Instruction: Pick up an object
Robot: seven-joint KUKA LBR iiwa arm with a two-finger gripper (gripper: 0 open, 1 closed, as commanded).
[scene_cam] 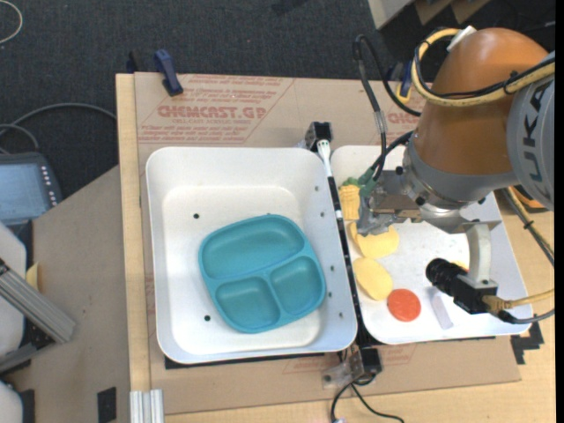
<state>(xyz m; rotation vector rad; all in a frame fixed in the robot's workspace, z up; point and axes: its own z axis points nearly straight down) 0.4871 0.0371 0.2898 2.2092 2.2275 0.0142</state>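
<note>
Arm (pixel 480 104) reaches in from right, wrist bent down over right bin (pixel 458 324), gripper (pixel 381 223) low at yellow food pieces (pixel 374 258) beside the divider; grip state unreadable. Pieces' axes unclear.

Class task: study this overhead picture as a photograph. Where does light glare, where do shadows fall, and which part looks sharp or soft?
Camera view: soft glare on the arm's orange band; a faint shadow beside the teal divided plate on the left bin; the arm darkens the right bin near the yellow pieces; print on the cardboard reads sharp; edges look slightly soft overall.
</note>
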